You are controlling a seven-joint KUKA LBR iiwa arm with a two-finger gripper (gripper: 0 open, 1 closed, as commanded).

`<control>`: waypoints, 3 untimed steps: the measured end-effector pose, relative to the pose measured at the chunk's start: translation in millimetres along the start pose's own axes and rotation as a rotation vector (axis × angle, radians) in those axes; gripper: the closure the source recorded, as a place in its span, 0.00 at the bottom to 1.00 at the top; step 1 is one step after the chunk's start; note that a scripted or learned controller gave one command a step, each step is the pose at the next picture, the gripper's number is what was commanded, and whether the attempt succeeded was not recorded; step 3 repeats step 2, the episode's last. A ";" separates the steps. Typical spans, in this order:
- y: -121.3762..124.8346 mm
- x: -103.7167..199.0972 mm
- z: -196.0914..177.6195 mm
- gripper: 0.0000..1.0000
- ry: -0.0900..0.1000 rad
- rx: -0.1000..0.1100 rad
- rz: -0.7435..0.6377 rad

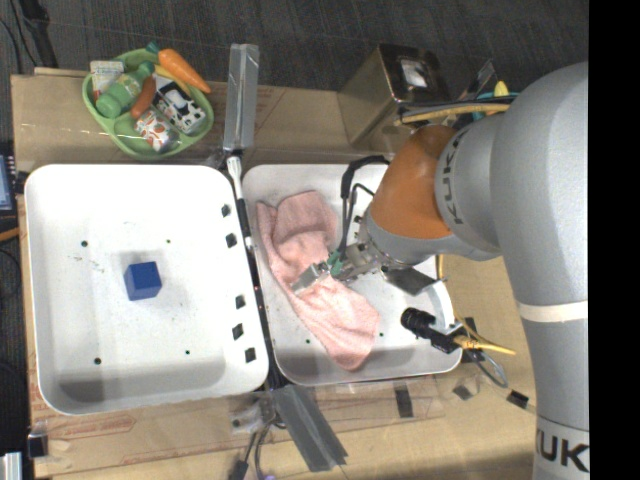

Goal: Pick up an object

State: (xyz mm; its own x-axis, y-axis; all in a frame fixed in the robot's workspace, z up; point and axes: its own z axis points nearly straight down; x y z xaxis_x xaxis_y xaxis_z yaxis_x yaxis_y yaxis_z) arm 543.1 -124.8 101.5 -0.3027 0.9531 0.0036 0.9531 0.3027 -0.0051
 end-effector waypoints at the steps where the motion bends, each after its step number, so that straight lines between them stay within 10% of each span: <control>1: -18.9 17.1 11.2 0.00 -0.001 -0.001 -0.063; 2: -18.4 17.4 2.0 1.00 0.000 0.001 -0.068; 3: -18.4 17.4 2.0 1.00 0.000 0.001 -0.068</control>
